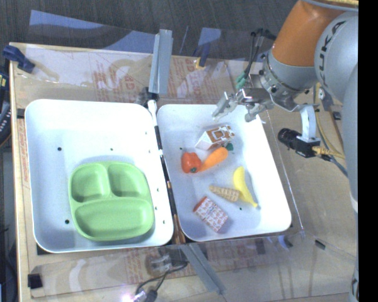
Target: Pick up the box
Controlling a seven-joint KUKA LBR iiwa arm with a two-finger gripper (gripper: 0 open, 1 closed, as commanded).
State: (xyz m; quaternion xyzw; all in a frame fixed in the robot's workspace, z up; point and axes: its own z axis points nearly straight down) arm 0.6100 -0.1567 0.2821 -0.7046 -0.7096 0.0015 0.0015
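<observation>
Arm (327, 30) was cut off by the top and right edges, so its upper links couldn't be seen. Small carton (218, 135) was partly hidden behind the carrot (213, 159), print too small to read. Red box (210, 214) label was also unreadable.

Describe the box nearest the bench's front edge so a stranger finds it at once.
Start at the right bin, the one without the green plate. In its front part lies a small red patterned box, just below the cone. Unlike the white carton further back, it is red and lies flat.
</observation>
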